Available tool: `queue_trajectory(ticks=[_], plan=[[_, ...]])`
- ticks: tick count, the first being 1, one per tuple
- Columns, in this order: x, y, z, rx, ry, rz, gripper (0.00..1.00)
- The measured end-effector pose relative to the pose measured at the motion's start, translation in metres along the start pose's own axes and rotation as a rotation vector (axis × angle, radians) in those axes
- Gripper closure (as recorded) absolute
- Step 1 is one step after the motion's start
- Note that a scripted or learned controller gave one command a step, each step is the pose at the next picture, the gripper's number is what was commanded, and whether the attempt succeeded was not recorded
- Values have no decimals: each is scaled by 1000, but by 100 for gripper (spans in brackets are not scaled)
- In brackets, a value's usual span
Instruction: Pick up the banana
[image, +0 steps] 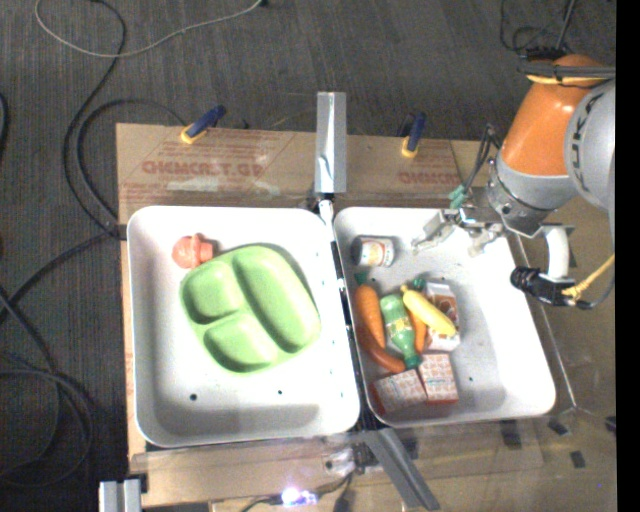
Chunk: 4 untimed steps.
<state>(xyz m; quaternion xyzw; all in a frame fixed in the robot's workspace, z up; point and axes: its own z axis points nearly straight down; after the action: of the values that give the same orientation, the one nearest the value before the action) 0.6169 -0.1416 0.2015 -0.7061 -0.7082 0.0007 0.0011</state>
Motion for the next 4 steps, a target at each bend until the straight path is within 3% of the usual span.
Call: queue_trajectory(ticks=[1, 2, 3, 4], plan=[[1, 0, -8, 2, 1, -1, 100], [1, 0, -8, 2, 1, -1, 0], [7, -31, 29, 0, -2, -65, 0], [-24, -36, 112, -14, -4, -147, 0]])
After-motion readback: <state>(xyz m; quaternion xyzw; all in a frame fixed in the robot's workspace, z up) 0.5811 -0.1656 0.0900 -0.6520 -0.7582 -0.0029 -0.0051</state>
